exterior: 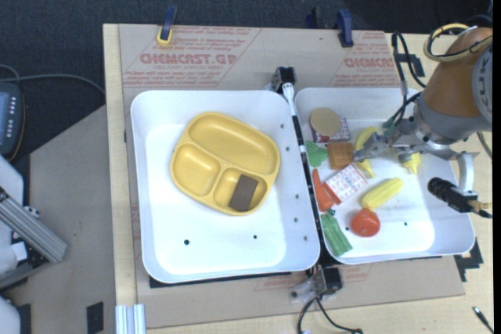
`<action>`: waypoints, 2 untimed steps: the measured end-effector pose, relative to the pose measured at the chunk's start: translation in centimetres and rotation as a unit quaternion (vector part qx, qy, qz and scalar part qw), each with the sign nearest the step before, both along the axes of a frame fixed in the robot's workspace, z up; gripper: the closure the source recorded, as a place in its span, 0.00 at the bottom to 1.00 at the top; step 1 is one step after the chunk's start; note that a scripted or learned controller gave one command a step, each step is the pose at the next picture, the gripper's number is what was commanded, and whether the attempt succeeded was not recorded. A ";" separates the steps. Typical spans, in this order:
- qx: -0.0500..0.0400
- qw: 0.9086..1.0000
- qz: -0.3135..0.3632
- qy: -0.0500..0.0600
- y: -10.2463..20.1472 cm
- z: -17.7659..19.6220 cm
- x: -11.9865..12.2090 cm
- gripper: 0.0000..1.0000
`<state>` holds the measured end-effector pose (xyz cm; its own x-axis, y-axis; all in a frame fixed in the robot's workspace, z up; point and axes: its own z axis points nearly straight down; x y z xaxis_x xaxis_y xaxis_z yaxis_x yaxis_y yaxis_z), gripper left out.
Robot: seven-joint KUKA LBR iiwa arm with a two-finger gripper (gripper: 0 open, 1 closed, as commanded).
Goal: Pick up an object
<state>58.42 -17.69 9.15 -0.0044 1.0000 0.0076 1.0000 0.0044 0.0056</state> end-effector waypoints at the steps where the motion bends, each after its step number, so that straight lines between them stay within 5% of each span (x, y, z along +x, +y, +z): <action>1: -0.003 1.000 -0.001 -0.006 -0.2 1.4 0.3 1.00; 2: -0.005 1.000 -0.002 0.000 -0.5 6.3 1.3 1.00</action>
<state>59.73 -18.15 15.45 -0.0010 1.0000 -0.0024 1.0000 0.0010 0.0053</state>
